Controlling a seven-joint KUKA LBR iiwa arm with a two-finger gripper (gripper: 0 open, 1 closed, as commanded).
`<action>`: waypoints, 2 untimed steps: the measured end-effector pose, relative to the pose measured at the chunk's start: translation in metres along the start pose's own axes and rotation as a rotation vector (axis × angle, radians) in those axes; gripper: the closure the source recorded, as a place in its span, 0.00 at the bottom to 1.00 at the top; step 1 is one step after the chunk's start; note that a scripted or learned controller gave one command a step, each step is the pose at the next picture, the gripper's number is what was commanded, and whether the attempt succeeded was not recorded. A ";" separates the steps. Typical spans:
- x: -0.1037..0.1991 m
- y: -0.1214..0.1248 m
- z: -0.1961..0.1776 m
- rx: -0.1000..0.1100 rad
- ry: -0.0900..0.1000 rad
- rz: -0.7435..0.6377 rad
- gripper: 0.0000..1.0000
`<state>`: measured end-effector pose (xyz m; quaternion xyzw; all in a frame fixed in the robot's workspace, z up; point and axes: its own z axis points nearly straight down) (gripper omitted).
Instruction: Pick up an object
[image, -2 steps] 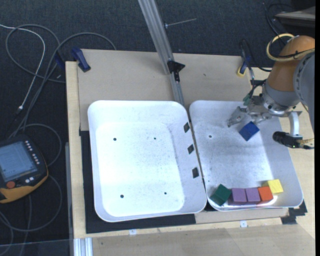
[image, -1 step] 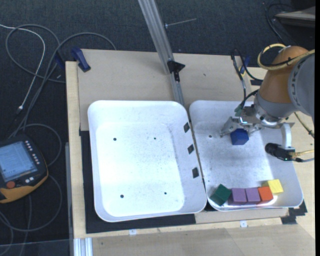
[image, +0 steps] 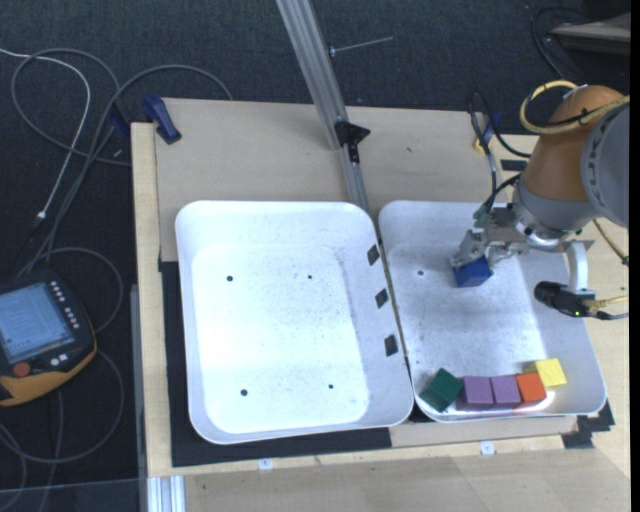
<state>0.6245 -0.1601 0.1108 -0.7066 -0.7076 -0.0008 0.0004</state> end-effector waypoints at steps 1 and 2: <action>0.078 0.039 -0.039 -0.007 0.001 -0.008 1.00; 0.171 -0.004 -0.077 0.002 -0.003 0.005 1.00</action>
